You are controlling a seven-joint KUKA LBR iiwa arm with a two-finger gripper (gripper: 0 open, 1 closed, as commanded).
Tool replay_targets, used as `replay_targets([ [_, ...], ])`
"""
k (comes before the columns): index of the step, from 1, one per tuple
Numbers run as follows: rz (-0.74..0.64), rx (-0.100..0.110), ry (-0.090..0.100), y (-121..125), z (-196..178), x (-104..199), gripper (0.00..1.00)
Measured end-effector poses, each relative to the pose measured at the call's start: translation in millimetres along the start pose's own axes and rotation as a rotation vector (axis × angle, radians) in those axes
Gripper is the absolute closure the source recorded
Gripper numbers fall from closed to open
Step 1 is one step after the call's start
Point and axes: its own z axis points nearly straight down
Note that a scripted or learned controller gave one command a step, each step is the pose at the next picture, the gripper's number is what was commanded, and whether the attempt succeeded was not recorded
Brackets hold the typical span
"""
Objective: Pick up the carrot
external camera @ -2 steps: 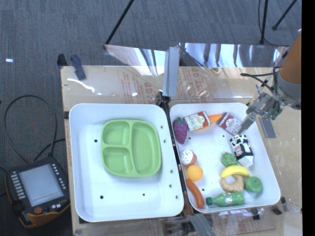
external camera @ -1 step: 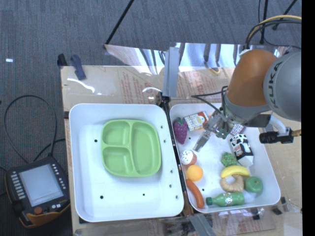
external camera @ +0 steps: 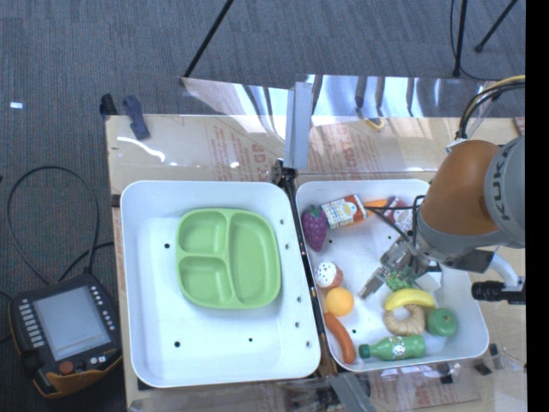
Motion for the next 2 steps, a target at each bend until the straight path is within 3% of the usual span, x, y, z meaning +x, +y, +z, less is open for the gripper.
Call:
replay_targets([
  [1, 0.139, 0.008, 0.013, -68, 51, 8, 0.0],
  [2, 0.225, 0.015, 0.012, 7, 34, -14, 0.0],
])
